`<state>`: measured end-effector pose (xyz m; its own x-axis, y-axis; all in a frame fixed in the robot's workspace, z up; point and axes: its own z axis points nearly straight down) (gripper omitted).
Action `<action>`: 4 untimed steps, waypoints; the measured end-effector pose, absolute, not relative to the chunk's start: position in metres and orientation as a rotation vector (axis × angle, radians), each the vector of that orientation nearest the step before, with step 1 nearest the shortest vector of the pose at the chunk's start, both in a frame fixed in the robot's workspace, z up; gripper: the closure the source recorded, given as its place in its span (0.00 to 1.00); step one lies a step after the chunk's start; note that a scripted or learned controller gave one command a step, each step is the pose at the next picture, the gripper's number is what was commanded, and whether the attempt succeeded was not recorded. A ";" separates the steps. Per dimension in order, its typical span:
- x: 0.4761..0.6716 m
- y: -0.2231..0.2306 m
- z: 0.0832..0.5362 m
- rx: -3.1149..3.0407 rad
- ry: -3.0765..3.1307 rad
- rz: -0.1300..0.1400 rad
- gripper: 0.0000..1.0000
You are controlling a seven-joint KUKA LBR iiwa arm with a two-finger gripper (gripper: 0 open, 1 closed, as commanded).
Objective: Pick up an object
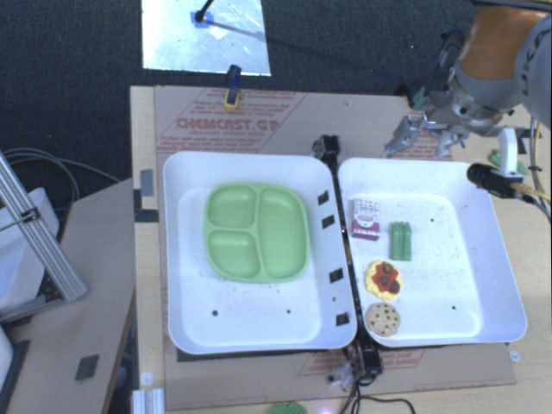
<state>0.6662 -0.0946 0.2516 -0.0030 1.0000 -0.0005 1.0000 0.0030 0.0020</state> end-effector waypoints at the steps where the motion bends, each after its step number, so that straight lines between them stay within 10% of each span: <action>1: 0.597 -0.100 0.096 2.215 2.221 0.005 0.00; 2: 0.582 -0.076 0.371 2.203 2.218 0.020 0.00; 3: 0.549 -0.073 0.234 2.227 2.229 -0.011 0.00; 4: 0.553 -0.074 0.252 2.215 2.222 0.005 1.00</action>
